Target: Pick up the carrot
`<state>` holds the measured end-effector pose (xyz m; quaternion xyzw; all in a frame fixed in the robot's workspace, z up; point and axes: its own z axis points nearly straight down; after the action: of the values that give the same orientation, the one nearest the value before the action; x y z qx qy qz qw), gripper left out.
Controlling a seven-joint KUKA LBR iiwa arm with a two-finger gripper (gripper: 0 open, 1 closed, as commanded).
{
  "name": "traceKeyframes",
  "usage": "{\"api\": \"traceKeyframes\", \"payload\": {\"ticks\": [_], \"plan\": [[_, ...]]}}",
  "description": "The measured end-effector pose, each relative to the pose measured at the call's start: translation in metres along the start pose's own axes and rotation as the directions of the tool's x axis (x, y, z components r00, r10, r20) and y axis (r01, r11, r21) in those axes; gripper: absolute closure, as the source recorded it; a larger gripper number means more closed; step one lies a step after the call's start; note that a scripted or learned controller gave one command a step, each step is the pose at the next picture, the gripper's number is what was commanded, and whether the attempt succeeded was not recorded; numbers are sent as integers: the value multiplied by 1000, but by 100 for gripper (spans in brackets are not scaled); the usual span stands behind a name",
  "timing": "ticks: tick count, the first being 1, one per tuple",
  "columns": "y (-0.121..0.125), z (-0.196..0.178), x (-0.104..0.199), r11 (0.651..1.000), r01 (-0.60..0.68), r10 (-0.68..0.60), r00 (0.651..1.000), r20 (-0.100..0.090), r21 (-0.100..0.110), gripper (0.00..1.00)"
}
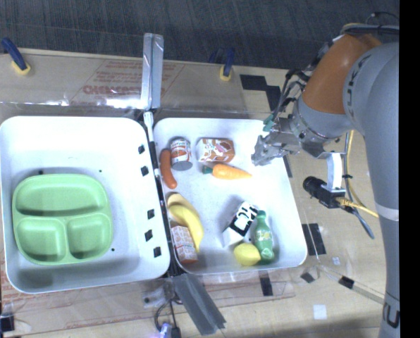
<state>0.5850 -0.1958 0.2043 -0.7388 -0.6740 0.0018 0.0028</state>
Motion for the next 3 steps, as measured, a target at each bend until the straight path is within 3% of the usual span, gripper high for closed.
{"api": "traceKeyframes", "payload": {"ticks": [1,2,3], "plan": [[37,-46,8,979,-205,205,979,1,2,100],[37,-45,8,979,-204,204,979,1,3,0],[5,108,45,985,-170,170,986,0,5,0]]}}
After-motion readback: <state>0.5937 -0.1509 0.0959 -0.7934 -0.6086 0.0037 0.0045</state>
